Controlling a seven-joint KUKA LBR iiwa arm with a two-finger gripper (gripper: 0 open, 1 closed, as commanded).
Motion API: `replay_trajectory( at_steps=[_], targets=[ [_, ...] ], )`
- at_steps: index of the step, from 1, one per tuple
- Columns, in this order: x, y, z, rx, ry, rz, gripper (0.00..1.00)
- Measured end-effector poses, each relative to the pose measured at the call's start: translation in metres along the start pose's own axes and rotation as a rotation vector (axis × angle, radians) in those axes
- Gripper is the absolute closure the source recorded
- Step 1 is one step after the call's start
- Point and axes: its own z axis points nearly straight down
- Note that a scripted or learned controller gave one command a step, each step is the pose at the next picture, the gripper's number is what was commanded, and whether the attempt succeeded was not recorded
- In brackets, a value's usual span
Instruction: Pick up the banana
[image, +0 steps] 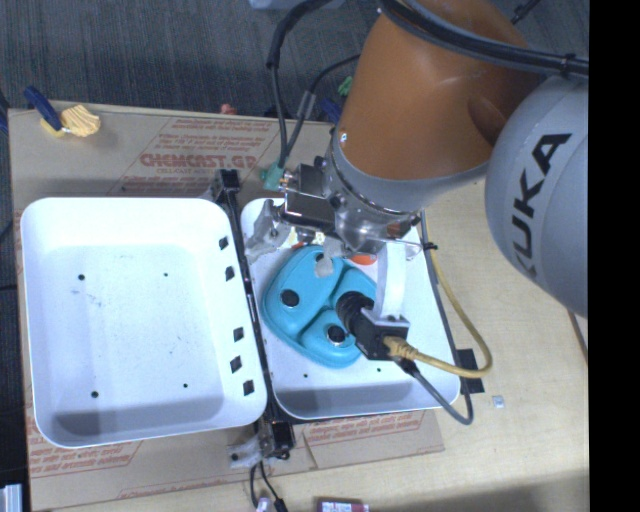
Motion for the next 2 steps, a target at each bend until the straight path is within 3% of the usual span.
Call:
replay_trajectory(
  at_steps=[1, 2],
  targets=[
    [0.091, -0.02, 0.002, 0.0, 0.0, 0.183, 0.0],
    [-0.022, 0.005, -0.012, -0.001, 0.0, 0.067, 0.0]
  ],
)
